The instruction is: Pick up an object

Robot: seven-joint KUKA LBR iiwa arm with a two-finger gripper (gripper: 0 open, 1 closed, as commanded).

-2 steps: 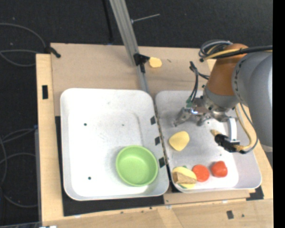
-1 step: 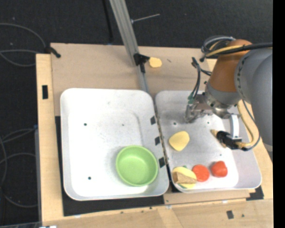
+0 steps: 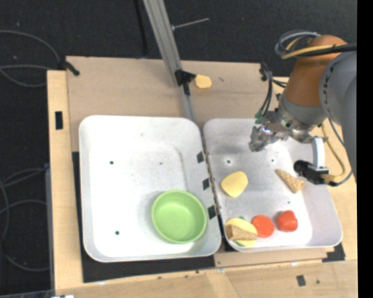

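My gripper [image 3: 257, 143] hangs over the back of the right bin [image 3: 270, 241], pointing down and left. Nothing shows between its tips. In that bin lie a pale yellow rounded piece [image 3: 234, 184], a tan wedge [image 3: 290, 180] at the right side, a red-orange ball [image 3: 263, 226], a red pepper-like piece [image 3: 287, 221] and a yellow and tan piece [image 3: 241, 231] in the front left corner. The yellow piece lies in front of and to the left of the gripper.
The left bin [image 3: 112, 166] holds a green bowl [image 3: 179, 216] near its front right. A grey metal post [image 3: 165, 36] slants up behind the bins. A small yellow thing [image 3: 203, 81] lies on the bench behind the bins.
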